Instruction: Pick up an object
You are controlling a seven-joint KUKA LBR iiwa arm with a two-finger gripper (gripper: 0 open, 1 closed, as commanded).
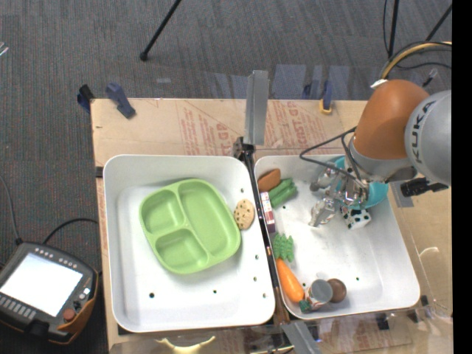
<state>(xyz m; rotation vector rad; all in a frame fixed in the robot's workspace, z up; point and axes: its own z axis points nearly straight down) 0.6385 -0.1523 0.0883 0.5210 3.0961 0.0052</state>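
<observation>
My gripper (333, 211) hangs over the middle of the right bin (383, 268), below the orange wrist band. Its metal fingers (320, 214) point down at the bin floor and stand open, with nothing between them. A white die with black dots (358, 219) lies just to the right of the fingers. A teal cup (376, 191) sits behind it, partly hidden by the wrist. Along the bin's left side lie a brown sausage (268, 178), a green vegetable (283, 192), a leafy green piece (284, 247) and an orange carrot (290, 279).
The left bin (125, 271) holds a green divided plate (190, 225) and a cookie (244, 213) by the divider. A small box (266, 214) leans at the right bin's left wall. A tin (321, 292) and a brown ball (338, 290) rest near its front edge.
</observation>
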